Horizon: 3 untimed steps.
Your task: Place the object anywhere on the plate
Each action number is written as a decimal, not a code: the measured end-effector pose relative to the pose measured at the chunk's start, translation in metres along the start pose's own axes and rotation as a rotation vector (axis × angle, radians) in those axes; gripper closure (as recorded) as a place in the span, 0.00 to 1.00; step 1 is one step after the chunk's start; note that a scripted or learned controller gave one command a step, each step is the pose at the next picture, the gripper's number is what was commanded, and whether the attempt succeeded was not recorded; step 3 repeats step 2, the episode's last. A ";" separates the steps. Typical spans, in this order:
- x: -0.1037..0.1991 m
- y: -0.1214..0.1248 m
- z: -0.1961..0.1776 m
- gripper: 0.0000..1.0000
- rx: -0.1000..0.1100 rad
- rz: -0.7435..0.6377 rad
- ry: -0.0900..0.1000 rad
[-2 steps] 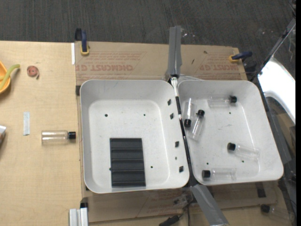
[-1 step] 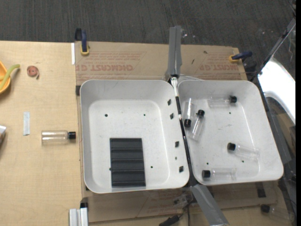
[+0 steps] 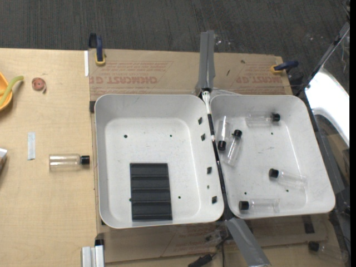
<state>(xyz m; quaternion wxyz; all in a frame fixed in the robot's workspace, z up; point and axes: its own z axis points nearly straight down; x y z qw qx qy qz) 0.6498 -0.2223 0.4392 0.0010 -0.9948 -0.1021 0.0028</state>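
two shallow white bins sit side by side on a cardboard-covered bench. the left bin (image 3: 111, 149) holds a dark ribbed plate (image 3: 150, 192), lying flat in the lower middle of the bin floor, nothing on it. the right bin (image 3: 317, 166) holds five clear vials with black caps: one near the top (image 3: 261, 119), two close together by the left wall (image 3: 222, 133) (image 3: 233, 144), one at right of centre (image 3: 286, 177), and one along the bottom wall (image 3: 258, 206). a sixth vial (image 3: 68, 161) lies outside the bins on the wooden bench at the left of the frame. a white part of the robot (image 3: 328, 96) shows at the right edge; the state of its gripper cannot be told.

the task appears not yet begun: every vial in the right bin is well apart from the plate. likely risks, judged from the layout: the vials are round and lie on their sides, so a closing grip could roll one away; the two by the left wall are near each other and near the wall, which may block finger entry; a vial set on the ribbed plate could roll off.
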 end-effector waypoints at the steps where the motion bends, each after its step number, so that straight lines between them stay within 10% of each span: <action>1: 0.004 0.000 -0.001 0.00 -0.001 0.001 0.002; 3: 0.004 0.000 -0.001 0.00 -0.001 0.001 0.002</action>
